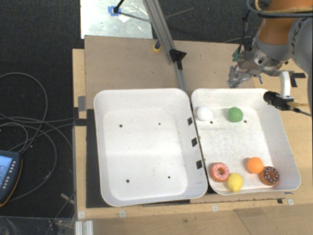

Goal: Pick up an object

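Note:
The right bin [274,126] holds several small items. A white ball [204,113] and a green ball [235,114] lie near its far edge. Along its near edge sit a pink frosted donut [219,172], a yellow lemon [235,182], an orange ball [255,165] and a chocolate donut [269,176]. My gripper [238,76] hangs above the bin's far rim, behind the green ball, with nothing seen between its fingers.
The left bin [102,131] lies beside the right one. A grey tripod leg [164,31] slants down to the bins' far edge. Cables and a handheld pendant [7,173] lie on the floor at left.

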Motion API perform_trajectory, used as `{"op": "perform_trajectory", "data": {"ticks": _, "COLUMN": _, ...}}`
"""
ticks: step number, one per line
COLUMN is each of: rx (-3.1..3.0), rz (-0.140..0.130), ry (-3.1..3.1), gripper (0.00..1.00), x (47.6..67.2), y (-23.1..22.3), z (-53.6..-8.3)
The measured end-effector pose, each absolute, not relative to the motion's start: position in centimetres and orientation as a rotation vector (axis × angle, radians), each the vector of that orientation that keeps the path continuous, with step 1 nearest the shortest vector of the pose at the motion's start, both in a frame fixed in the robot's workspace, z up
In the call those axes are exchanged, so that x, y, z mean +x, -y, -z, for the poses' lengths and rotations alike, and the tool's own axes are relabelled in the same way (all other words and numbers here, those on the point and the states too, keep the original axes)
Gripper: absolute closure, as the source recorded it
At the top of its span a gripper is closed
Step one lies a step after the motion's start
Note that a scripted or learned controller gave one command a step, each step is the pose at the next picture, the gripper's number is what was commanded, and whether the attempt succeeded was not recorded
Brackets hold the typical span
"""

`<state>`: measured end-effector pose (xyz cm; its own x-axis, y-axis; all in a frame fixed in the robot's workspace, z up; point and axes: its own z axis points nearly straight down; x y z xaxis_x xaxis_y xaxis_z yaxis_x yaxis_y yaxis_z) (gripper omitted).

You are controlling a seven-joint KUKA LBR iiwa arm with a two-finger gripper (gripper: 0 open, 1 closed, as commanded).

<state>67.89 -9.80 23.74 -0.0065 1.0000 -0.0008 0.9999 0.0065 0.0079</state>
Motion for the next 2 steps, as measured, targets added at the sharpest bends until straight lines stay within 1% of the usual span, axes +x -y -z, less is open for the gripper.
{"op": "perform_trajectory", "data": {"ticks": 1, "rx": 2.21, "rz": -0.008, "ry": -2.224, "gripper": 1.0, "x": 67.6, "y": 9.7, "z": -28.3}}
{"op": "perform_trajectory", "data": {"ticks": 2, "rx": 2.212, "rz": -0.002, "ry": -2.232, "gripper": 1.0, "x": 65.8, "y": 5.5, "z": -28.2}}
